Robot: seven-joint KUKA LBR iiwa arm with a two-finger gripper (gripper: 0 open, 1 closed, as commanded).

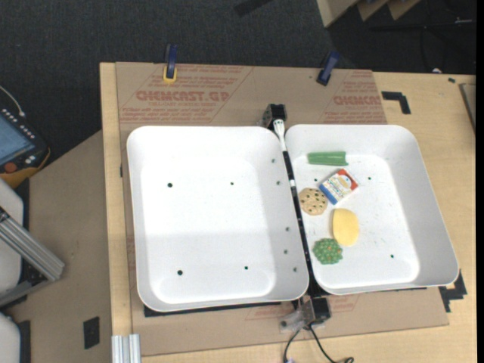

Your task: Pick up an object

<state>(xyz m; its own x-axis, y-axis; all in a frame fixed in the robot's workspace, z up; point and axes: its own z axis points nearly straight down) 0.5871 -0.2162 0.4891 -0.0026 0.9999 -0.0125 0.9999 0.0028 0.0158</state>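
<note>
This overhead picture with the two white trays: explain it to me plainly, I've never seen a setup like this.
It is one fixed camera looking down at a slant on a workbench topped with brown board. Two shallow white bins sit side by side. The left bin has a few dark dots on its floor. The right bin holds five small items for a robot arm to pick up: a green stick, a small red, white and blue packet, a round cookie, a yellow lump and a bumpy green piece. All five lie loose in the bin.
</note>
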